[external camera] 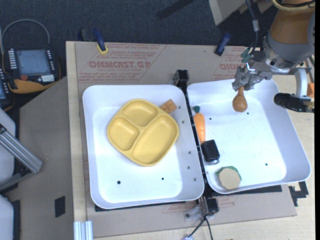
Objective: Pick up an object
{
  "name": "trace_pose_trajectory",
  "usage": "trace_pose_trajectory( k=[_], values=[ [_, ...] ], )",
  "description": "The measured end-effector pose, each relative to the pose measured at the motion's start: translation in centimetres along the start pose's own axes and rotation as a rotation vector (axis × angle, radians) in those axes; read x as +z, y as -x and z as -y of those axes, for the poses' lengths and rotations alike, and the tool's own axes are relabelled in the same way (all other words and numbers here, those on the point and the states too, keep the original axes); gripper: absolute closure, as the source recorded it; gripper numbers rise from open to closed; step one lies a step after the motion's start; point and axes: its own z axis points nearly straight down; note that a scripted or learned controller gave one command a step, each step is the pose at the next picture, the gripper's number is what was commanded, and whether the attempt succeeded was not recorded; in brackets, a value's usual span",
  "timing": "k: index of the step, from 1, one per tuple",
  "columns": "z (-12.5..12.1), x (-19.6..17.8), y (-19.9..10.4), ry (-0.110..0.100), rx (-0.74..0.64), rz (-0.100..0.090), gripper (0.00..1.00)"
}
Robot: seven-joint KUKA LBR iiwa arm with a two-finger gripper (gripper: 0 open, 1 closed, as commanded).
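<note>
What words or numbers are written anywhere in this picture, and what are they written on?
"CHEMCAST" in red print, followed by letters that look like "G P", on the brown board behind the left bin.
Smaller red print above and below it: too blurred to read.
Red print on the board behind the right bin: cut off by the arm, unreadable.
Handheld controller screen at the left: too small to read.

The grey arm (292, 21) with its orange band is reaching in from the upper right, wrist angling down-left, its two-finger gripper (243, 84) pointing downward with fingers closing together.
</note>
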Motion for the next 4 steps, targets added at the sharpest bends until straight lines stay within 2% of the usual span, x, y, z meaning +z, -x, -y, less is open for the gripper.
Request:
trace_pose_trajectory(
  k=[1,3,4],
  values=[
    [-0.1,-0.4,0.0,-0.006,0.0,-0.001,1.0],
    [1.7,-0.9,-9.6,-0.012,-0.005,-0.005,1.0],
    [3.4,0.9,-14.3,-0.015,-0.005,-0.004,1.0]
  ],
)
